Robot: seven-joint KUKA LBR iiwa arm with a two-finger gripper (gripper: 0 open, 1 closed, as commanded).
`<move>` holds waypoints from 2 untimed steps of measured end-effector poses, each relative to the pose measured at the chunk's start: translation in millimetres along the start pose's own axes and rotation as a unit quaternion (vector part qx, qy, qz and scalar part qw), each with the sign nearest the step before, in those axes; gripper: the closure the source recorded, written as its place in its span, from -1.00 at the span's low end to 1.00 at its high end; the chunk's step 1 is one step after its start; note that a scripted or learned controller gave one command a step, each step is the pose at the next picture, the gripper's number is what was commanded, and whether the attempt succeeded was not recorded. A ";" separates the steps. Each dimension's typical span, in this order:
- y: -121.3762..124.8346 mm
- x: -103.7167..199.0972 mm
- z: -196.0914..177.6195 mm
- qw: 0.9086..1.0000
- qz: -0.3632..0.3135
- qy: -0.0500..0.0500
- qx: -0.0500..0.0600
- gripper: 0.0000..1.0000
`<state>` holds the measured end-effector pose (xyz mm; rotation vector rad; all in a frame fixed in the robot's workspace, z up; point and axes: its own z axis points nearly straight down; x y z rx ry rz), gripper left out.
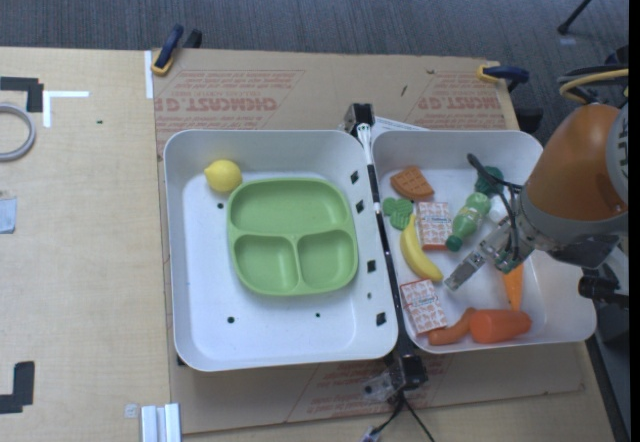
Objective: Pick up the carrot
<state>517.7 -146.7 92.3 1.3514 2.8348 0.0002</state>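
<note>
Gripper fingers (478, 265) hang low in the right white bin (560, 335), though I can't tell whether they're parted or closed. Just beside them, under the arm, lies the small orange carrot (514, 287).

Two shallow white plastic bins (190, 260) show a smooth, slightly glossy finish. The green three-compartment plastic tray (292, 235) in the left bin is smooth with a soft sheen. Brown corrugated cardboard sheet (260, 95) beneath the bins is matt, printed in red. The pale wooden bench top (80, 260) appears matt and smooth. The orange plastic carrot (513, 287) looks smooth. The metal two-finger gripper (470, 268) is dull grey.
</note>
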 end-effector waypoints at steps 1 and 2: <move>-27.7 -7.7 -0.3 0.995 -0.100 0.000 0.000 -1.00; -13.2 0.8 -0.1 0.982 -0.189 0.000 0.000 -1.00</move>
